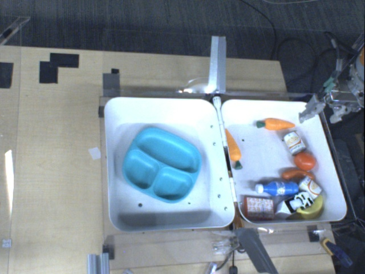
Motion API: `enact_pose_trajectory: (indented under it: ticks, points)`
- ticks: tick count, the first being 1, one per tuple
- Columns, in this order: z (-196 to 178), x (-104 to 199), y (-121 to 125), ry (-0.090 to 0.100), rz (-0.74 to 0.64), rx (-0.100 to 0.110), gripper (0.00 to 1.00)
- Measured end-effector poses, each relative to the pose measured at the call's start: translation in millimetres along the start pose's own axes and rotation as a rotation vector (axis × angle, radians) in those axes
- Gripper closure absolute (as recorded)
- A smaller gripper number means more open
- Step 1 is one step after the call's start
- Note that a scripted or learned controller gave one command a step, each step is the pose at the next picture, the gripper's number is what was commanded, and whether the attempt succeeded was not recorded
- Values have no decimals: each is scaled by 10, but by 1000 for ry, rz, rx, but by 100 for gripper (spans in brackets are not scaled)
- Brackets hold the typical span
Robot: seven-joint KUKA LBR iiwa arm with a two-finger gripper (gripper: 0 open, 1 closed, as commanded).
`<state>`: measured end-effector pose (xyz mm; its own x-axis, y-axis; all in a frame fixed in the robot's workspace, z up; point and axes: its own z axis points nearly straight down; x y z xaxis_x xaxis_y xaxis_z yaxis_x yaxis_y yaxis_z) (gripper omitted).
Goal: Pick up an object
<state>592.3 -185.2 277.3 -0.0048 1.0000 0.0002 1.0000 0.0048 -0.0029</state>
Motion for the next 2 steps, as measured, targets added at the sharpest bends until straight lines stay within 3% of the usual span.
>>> enact_pose_trajectory:
  ticks: [1,2]
  points:
    - [-85,7,14,0,-6,0,100]
    - [-572,182,124,-1,113,-3,100]
